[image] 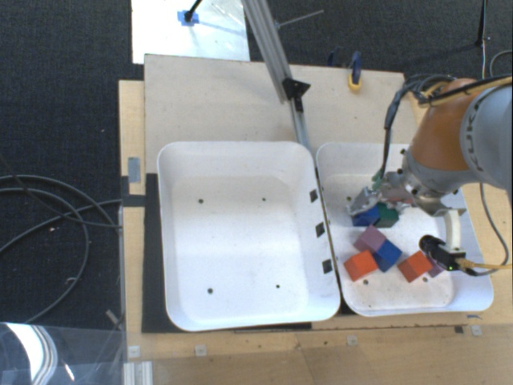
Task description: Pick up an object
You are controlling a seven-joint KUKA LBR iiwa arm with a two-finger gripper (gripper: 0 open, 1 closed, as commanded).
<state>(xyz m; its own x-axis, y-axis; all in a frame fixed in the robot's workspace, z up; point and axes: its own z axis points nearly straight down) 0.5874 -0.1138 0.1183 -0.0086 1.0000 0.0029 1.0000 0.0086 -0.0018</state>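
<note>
In the right bin (473,295) lie several small blocks. A dark blue block (366,216) and a green block (389,215) sit close together near the bin's middle. My gripper (370,201) hangs right over these two, at their upper edge, partly hiding them. Below them lie a purple block (370,237), a second blue block (389,254), an orange block (361,265) and another orange block (414,267). A small purple piece (436,270) rests beside the right orange block.
The left bin (172,215) stands beside the right one, divided from it by a shared wall (321,231). A slanted metal pole (272,46) rises behind the bins. Black and yellow cabling (449,259) hangs from the arm over the right bin.
</note>
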